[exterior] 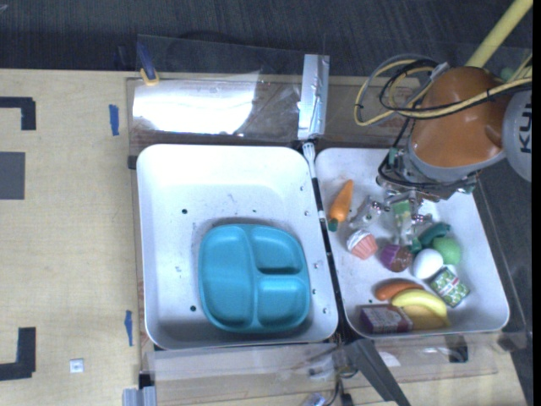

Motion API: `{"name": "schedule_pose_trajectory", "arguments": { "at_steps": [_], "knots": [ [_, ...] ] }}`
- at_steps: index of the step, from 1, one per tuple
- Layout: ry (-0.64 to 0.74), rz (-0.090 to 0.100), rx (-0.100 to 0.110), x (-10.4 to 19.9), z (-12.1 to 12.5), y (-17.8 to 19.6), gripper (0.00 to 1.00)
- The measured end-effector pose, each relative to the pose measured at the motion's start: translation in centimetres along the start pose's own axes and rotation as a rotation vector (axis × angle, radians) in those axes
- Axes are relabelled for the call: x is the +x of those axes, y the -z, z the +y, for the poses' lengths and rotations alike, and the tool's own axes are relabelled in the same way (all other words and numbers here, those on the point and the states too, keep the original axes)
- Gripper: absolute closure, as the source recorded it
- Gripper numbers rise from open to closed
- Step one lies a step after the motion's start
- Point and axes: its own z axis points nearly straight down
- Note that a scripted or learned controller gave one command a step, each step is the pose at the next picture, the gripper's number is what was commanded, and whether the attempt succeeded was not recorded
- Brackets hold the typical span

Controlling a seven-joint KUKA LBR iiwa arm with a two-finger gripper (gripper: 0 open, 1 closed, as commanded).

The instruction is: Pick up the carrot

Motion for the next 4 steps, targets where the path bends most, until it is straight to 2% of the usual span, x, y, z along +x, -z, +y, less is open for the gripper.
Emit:
{"name": "schedule_pose_trajectory", "arguments": {
  "at_steps": [1, 2, 3, 4],
  "knots": [
    [0.579, -0.002, 0.012, -6.2, -2.4, 9.0, 0.00],
    [0.531, 0.003, 0.005, -3.2, -4.1, 0.6, 0.00],
    [0.320, -0.004, 0.015, -8.9, -2.3, 9.1, 0.00],
    [0.480, 0.000, 0.009, -2.5, -4.5, -0.9, 0.00]
  ]
}}
